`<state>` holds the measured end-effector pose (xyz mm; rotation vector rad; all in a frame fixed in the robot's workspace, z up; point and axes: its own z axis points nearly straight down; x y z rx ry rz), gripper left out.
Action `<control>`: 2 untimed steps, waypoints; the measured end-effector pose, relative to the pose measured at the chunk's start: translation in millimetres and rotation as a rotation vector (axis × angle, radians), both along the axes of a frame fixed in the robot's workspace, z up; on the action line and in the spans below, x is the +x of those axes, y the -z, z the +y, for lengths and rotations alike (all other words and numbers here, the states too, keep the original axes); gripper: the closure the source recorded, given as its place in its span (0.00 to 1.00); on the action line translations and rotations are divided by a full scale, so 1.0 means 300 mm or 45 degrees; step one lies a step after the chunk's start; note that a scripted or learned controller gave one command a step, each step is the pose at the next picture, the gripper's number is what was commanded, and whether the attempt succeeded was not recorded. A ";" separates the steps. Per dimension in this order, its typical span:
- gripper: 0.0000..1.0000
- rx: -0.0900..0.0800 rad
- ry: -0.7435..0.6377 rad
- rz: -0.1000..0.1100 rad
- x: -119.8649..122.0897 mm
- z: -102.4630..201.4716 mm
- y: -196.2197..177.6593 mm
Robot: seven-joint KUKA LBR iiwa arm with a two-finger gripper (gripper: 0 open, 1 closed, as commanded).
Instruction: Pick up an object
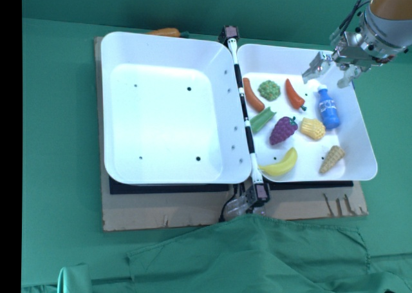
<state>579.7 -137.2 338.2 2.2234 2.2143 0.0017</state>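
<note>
Now we are looking at two bins: the left bin (167,114) is lying beside the right bin (357,150), which is holding the toys. Going left to right there, we are seeing a sausage (252,94) running up and down, a green pod (261,119) slanting, a broccoli (269,89), a banana (279,163) near the front wall, grapes (283,130), a chili (294,94) slanting with its tip toward the lower right, a corn cob (313,129), a cone (331,158), and a bottle (328,108). The bottle is lying with its long axis nearly up and down in the view, white cap pointing toward the far wall. The chili is lying just to its left and the corn is almost touching its lower end. The gripper (329,71) is hanging just above the bottle's cap end, near the far right corner, its fingers (315,66) spread apart with nothing between them. An orange thing (165,31) is lying behind the left bin.
</note>
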 end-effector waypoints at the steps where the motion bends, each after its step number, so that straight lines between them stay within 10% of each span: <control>1: 0.00 0.000 0.000 0.000 0.000 0.000 0.000; 2: 1.00 -0.003 0.004 -0.009 0.002 -0.004 -0.044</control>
